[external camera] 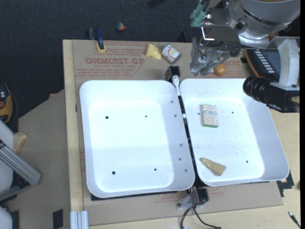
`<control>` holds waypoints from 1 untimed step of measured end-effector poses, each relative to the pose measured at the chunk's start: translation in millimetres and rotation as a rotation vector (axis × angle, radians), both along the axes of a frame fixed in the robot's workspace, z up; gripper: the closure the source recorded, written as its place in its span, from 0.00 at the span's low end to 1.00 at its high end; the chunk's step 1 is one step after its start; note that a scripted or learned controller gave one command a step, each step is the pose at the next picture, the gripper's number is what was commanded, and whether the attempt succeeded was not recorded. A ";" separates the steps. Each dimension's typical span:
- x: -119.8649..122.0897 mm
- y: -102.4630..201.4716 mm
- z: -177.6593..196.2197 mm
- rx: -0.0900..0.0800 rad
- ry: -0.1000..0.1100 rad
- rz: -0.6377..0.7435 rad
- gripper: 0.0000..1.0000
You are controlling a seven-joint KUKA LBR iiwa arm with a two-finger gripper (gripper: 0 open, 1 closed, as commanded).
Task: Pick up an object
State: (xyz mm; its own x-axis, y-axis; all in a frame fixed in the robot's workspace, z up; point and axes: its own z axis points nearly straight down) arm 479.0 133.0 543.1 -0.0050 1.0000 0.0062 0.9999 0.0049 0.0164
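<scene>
Bins [128, 175] — smooth white plastic

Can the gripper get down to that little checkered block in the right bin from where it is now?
Probably yes. The checkered block lies flat and alone on the right bin floor, apart from the cone-shaped piece nearer the front. The gripper hangs just beyond the bin's far rim, with nothing between them.

The grey arm hangs at upper right, its claw [206, 67] pointing down.
</scene>
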 end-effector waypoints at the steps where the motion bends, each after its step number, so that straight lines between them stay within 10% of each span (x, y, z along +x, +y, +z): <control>1: 12.1 97.0 -151.8 -0.011 0.031 0.005 1.00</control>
State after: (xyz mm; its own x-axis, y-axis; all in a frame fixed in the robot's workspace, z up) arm 491.0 230.0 391.3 -0.0096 0.9999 -0.0042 0.9998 0.0095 -0.0146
